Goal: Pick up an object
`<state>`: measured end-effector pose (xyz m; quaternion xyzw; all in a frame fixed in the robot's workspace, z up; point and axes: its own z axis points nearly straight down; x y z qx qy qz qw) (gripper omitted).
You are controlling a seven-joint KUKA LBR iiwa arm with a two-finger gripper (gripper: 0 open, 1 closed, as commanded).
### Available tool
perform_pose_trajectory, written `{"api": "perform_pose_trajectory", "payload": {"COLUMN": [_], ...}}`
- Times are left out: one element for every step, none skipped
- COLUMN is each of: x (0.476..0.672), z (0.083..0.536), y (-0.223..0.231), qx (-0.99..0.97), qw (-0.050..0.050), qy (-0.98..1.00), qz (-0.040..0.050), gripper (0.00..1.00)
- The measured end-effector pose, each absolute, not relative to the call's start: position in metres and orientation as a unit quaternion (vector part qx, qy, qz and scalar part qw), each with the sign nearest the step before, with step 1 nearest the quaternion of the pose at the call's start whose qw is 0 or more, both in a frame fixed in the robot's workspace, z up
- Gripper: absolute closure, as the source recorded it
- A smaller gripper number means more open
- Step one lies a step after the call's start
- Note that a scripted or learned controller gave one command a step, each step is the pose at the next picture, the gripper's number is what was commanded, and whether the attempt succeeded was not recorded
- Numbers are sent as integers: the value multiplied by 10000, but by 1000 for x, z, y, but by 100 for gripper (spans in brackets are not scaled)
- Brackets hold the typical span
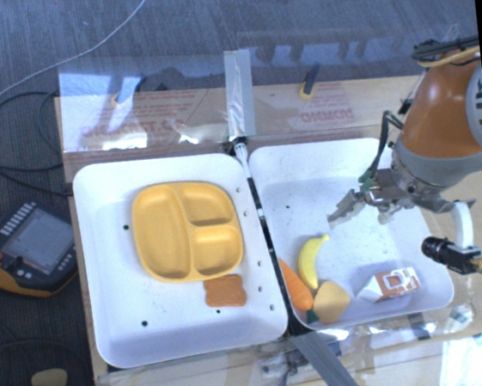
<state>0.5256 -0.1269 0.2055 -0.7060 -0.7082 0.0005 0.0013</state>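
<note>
step: reaching, nothing picked yet | gripper (359,205): fingers spread apart, nothing between them, above right bin (341,163) | banana (311,258): just below, beside carrot (296,287) | next: go down, squeeze banana

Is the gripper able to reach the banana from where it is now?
Probably yes. The gripper hangs over the right bin, and the banana lies uncovered nearby, with only a carrot beside it.
</note>
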Motion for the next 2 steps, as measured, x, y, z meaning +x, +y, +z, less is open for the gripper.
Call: {"api": "perform_pose_trajectory", "payload": {"x": [547, 526], "z": [123, 90], "y": [-93, -101], "qx": [-6608, -6191], "qw": [18, -46], "qy": [-7506, -7853], "qz": [12, -36], "gripper": [0, 0]}}
